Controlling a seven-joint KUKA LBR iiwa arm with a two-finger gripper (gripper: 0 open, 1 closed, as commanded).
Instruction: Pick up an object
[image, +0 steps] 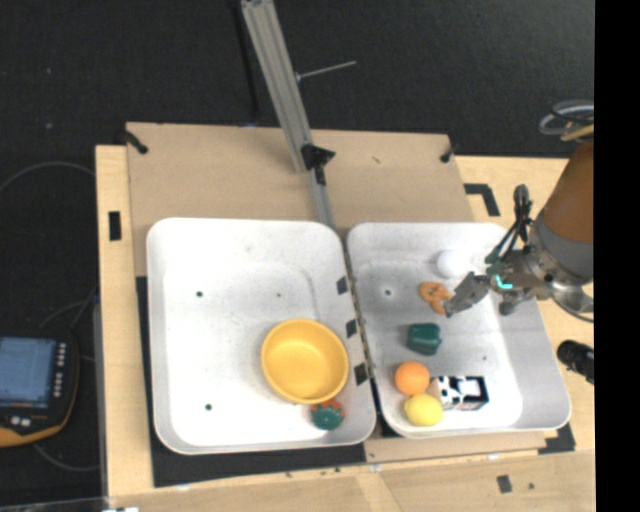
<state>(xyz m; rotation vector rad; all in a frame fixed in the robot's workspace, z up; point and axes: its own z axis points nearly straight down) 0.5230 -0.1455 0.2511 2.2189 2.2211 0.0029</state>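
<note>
Grey two-finger gripper (462, 298) low over right shallow white bin (520, 400), beside small orange-tan lump (434, 292), possibly touching; finger spread unclear. White ball (451, 263) near far edge. Dark green block (424, 337) mid-bin. Orange ball (411, 378), yellow ball (423, 410), black-and-white box (463, 392) at near edge. Yellow bowl (305, 360) in left white bin (200, 300).

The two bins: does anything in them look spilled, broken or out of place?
Nothing stands out. The yellow bowl sits upright in the left bin, a small red-and-green piece beside it. The right bin holds scattered small objects, none visibly spilled or damaged.
</note>
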